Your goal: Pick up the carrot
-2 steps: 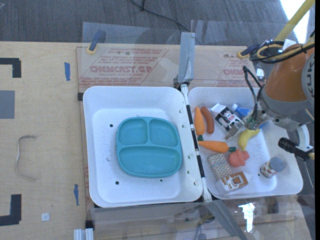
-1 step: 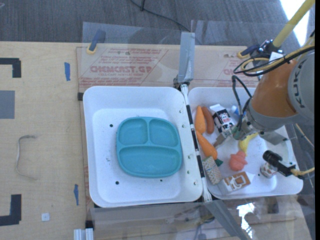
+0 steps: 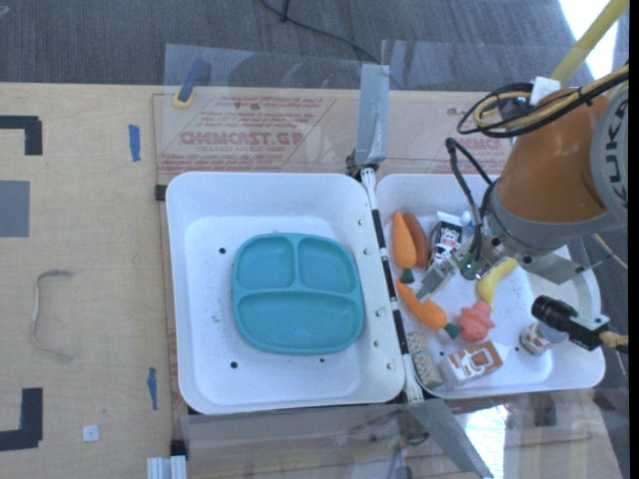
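Grey carpet runs along the top of my feed, and below it sits the wooden bench (image 3: 90, 267) with two shallow white bins side by side near its right end. Left bin (image 3: 200, 218) has a teal divided plate (image 3: 298, 293) sitting roughly in its middle, nothing else I can make out in there. Right bin (image 3: 574, 362) is the busy one. From my end the carrot (image 3: 423, 307) is lying tilted close to that bin's left wall, about halfway down, orange with a bit of green at its upper end. Just above it there's a fatter orange veggie thing (image 3: 404, 239) standing along the same wall. Also in there: a small black and white packet (image 3: 446, 238), a yellow banana (image 3: 494, 279) partly under the arm, a pink toy (image 3: 477, 319), a little brown and white carton (image 3: 473, 359) near the bin's front edge, and a small cup-looking item (image 3: 533, 341) toward the front right corner. The arm comes in from the right, big orange band over the bin's back right part, and the jaws (image 3: 437, 277) point down-left, hovering right at the carrot's upper end. Honestly I can't tell if the jaws are spread or pressed together at this angle, and I don't see the carrot between them.
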You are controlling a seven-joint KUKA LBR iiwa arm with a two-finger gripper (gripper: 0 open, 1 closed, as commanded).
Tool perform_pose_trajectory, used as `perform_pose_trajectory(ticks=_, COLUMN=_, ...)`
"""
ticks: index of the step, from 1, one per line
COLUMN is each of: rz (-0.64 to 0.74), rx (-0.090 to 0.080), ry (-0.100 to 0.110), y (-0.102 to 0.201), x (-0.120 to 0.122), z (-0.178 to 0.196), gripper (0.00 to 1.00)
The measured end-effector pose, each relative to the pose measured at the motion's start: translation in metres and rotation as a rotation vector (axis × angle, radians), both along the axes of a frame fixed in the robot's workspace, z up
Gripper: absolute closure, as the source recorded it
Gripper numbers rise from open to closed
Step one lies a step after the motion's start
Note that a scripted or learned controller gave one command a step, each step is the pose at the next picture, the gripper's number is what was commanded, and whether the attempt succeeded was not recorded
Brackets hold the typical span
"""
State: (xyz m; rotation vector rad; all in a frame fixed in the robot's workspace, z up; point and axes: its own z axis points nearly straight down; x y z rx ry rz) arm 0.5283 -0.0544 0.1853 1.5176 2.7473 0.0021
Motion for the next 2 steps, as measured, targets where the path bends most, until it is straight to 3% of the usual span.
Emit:
perform_pose_trajectory(ticks=1, rz=0.161, rx=-0.001, ry=-0.002, y=0.016, x=0.063, z=0.0, gripper=0.0)
perform_pose_trajectory(ticks=2, rz=0.154, rx=0.0, ry=0.003, y=0.023, x=-0.003, z=0.0, gripper=0.0)
